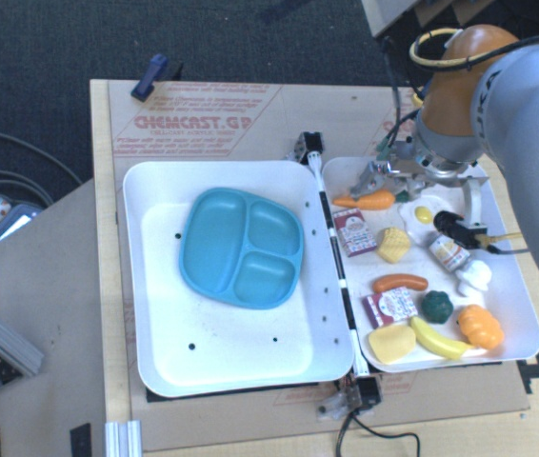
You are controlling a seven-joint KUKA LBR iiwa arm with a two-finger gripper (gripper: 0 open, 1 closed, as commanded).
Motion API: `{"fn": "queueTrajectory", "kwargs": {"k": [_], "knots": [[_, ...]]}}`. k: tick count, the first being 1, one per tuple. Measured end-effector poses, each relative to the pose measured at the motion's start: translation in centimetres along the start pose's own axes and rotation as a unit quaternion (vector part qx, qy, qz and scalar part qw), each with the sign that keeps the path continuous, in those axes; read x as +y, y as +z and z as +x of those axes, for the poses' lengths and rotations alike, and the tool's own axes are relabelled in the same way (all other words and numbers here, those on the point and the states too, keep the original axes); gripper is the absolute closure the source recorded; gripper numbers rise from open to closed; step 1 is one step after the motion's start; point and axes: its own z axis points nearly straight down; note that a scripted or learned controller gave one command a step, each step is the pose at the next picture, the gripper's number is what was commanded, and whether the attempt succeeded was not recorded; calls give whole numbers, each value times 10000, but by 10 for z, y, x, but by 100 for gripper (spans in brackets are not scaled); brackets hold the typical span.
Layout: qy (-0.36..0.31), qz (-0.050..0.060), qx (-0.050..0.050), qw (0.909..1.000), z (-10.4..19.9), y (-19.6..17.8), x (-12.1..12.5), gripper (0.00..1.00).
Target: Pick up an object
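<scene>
The right bin (522, 336) holds several toy foods. An orange carrot (369, 200) lies at its far left corner. My gripper (390, 170) hangs just above and behind the carrot, under the orange wrist band (455, 93). A red-and-white packet (352, 231), a yellow corn piece (394, 245) and a fried egg (424, 214) lie close to the carrot. Nothing shows as held.
Nearer the front of the right bin lie a sausage (400, 283), a second packet (395, 305), broccoli (435, 305), a banana (438, 339), a cheese wedge (390, 342), an orange pepper (480, 325) and a small bottle (450, 252). A blue divided plate (243, 248) sits in the left bin (155, 350).
</scene>
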Motion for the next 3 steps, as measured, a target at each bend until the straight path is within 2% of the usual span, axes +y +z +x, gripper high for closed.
{"fn": "queueTrajectory", "kwargs": {"k": [1,2,3], "knots": [[5,-34,-37,10000,10,5,3,0],[4,-64,-37,10000,10,-6,5,100],[4,-61,-38,10000,10,-6,5,0]]}}
